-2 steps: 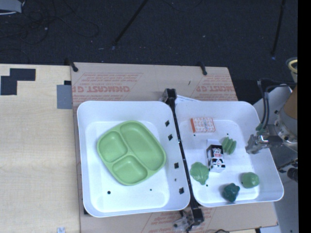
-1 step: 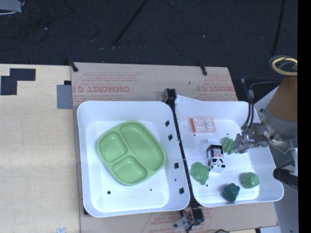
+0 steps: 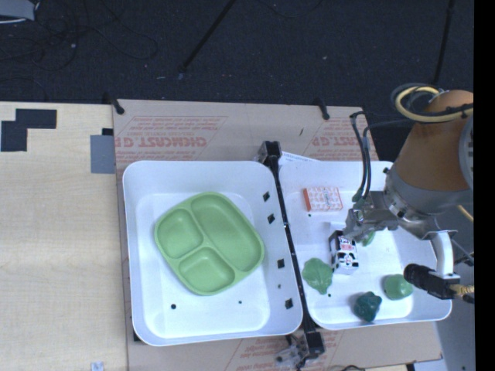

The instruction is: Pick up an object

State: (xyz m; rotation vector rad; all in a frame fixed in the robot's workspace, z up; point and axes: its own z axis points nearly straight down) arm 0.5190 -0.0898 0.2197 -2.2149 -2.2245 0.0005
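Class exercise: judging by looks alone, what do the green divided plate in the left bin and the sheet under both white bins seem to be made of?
The green three-compartment plate looks like moulded plastic: one even colour, rounded ridges, a soft matte sheen. The tan sheet under the bins looks like corrugated cardboard: dull brown, printed red lettering, a creased fold line. Neither can be confirmed by sight alone.

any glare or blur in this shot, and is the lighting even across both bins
Camera view: even, soft light over both bins; the left bin looks bright but not blown out; the green plate is sharp; the gripper and small items are slightly soft; the background is dark.
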